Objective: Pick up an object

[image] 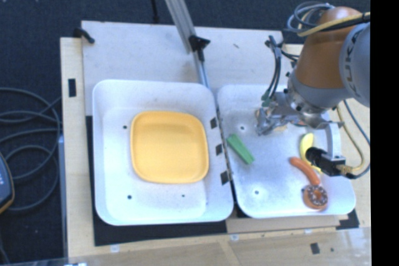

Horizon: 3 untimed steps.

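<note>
At the left of the frame, the left bin (106, 152) holds one thing, a yellow square plate (169, 146), which lies flat in the middle of its floor. It takes most of that floor, and I judge it a poor thing to pick, because its low rim gives two fingers little to close on.

Between the two bins, a slanted metal pole (177, 6) comes down from the top of the frame and ends near the upper edge of the divider.

The right bin (274, 196) holds the small things, spread apart from one another. A green block (240, 149) lies tilted just right of the divider, with free floor on all its sides, so it looks the easiest to reach. Farther right, a yellow banana-like piece (306, 144) lies near the right wall, an orange carrot-like piece (305, 169) lies below it, and a brown round piece (315, 196) rests in the lower right corner.

The gripper (271, 121) hangs over the upper middle of the right bin, to the upper right of the green block and well apart from it. I cannot tell if it is spread or pressed together, and I see nothing held in it. The task looks not yet done.
</note>
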### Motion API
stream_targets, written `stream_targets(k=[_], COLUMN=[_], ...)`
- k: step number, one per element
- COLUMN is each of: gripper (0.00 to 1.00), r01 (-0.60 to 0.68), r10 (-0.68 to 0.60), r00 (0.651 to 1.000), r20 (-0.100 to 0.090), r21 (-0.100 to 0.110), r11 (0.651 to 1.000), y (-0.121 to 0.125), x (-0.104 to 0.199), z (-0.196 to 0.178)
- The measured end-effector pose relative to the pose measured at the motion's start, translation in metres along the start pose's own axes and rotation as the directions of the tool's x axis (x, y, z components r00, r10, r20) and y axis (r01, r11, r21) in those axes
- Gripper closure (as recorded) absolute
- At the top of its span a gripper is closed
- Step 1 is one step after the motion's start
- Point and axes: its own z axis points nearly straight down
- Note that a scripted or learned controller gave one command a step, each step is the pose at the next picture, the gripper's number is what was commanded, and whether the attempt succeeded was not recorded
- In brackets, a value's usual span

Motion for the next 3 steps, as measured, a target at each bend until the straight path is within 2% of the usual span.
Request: stream_targets(k=[2, 3], gripper=[1.0, 1.0], r01=[0.001, 0.0], r10=[-0.001, 0.0], r00=[1.0, 1.0], r20=[0.0, 0.0], r21=[0.0, 0.001], r11=[1.0, 1.0], y=[0.008, 0.02], x=[0.099, 0.148], z=[0.01, 0.013])
